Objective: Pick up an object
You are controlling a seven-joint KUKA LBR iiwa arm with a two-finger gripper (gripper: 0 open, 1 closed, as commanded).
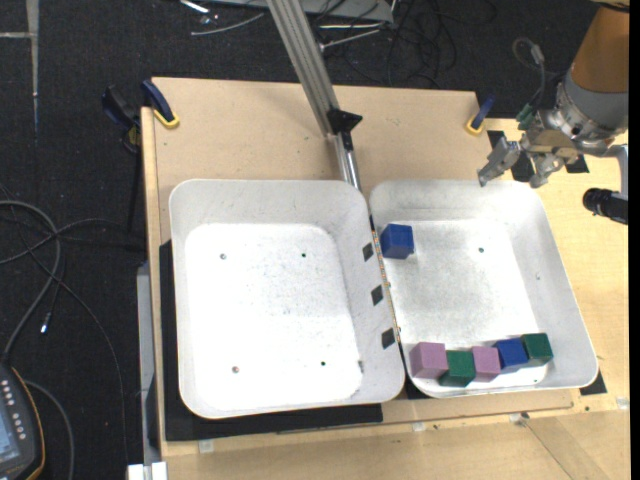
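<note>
A blue cube [397, 240] lies alone near the right bin's back left corner. Along that bin's front edge sits a row of cubes: a purple one [429, 359], a green one [460, 367], a second purple one [486, 361], a blue one [512, 353] and a dark green one [538, 347]. My gripper [514, 166] hangs above the right bin's back right rim, well away from every cube. Its two fingers stand apart and open, with nothing between them.
Two white bins sit side by side, the left bin [200, 218] and the right bin [560, 288]. A metal pole [305, 53] slants in from the back toward the gap between them. Clamps [160, 106] grip the bench's back corners.
</note>
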